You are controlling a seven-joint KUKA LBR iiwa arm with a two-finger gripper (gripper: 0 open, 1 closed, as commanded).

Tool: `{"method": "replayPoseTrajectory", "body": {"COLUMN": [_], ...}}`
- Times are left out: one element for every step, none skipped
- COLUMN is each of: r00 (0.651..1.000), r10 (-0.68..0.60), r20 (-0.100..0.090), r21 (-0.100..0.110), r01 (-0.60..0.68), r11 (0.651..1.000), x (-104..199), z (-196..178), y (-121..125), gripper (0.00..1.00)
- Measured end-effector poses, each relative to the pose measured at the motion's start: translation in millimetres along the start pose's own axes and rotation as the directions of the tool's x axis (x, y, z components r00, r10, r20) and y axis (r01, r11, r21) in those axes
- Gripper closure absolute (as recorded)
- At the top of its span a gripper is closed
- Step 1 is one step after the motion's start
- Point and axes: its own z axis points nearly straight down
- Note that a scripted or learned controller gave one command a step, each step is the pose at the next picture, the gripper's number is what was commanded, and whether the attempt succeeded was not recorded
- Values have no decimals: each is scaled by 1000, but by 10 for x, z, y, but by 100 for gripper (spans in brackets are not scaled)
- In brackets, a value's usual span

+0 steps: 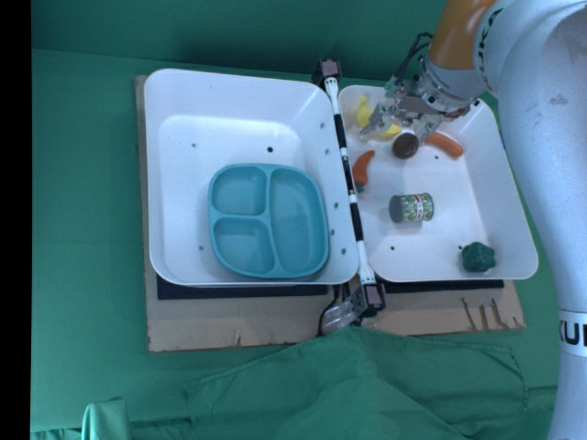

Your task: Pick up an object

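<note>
While no single object is named for picking, the likeliest candidates sit in the upper part of the right bin (pixel 514 246): a yellow banana-like toy (pixel 365 110) and a small brown round piece (pixel 405 146), both just beside the gripper (pixel 396 117), which hangs low over that corner at the upper right of the frame. Whether the gripper is open or closed cannot be told from this angle, and nothing can be seen held in it. Nearby lie an orange sausage-shaped toy (pixel 445 143) and a red-orange carrot-like piece (pixel 363 168) against the centre divider. Lower down rest a small can (pixel 412 208) on its side and a dark green lump (pixel 477 258) at the bin's lower right. In the left bin (pixel 174 108) sits a teal divided plate (pixel 268 221). To do this step well, the arm should probably centre over one item, clear of its neighbours, before descending.
</note>
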Motion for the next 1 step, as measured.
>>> {"method": "replayPoseTrajectory", "body": {"r00": [1000], "r10": [2], "r20": [2], "r21": [1], "r01": [-2], "r11": [1000], "x": [-7], "z": [-101], "y": [13], "gripper": [100]}}
